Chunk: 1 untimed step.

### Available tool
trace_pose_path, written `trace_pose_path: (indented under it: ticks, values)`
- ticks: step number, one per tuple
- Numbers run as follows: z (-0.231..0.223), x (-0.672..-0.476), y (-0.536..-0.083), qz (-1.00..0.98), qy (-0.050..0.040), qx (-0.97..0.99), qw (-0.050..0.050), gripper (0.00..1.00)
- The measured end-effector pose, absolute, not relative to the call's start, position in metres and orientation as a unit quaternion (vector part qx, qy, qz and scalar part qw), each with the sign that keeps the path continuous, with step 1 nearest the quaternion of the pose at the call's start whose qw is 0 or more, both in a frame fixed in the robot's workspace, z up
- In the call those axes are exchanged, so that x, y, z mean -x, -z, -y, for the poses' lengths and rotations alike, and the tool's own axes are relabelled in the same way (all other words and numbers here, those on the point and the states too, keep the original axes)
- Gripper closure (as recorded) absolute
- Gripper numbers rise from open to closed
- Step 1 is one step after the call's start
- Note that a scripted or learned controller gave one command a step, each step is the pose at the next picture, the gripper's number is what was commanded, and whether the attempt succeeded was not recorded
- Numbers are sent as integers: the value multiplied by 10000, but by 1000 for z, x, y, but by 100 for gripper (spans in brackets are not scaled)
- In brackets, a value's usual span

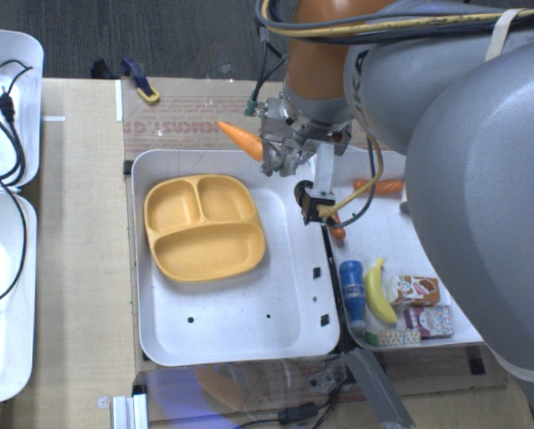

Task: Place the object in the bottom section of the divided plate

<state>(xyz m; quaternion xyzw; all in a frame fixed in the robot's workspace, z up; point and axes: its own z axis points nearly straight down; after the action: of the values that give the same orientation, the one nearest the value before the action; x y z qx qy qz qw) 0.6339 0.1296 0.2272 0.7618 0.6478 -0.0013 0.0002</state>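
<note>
A yellow divided plate (pixel 156 239) lies in the upper left of the left bin (pixel 231 329). It has two small sections at the top and one wide section at the bottom, all bare. My gripper (pixel 274 157) hangs over the bin's far rim, above and to the right of the plate. It is shut on the thick end of an orange carrot (pixel 240 138), whose tip points left and away over the rim. The carrot is in the air, clear of the plate.
The right bin (pixel 383 231) holds a second carrot (pixel 380 186), a small orange piece (pixel 338 232), a blue bottle (pixel 351 290), a banana (pixel 379 293) and two small cartons (pixel 417 290). A blue clamp (pixel 139 79) lies on the bench behind the bins.
</note>
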Motion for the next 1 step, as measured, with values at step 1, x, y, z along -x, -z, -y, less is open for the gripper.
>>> trace_pose_path:
  ticks: [1]
  values:
    - [-166,-622,-115,-8179,8,-5754,-1,100]
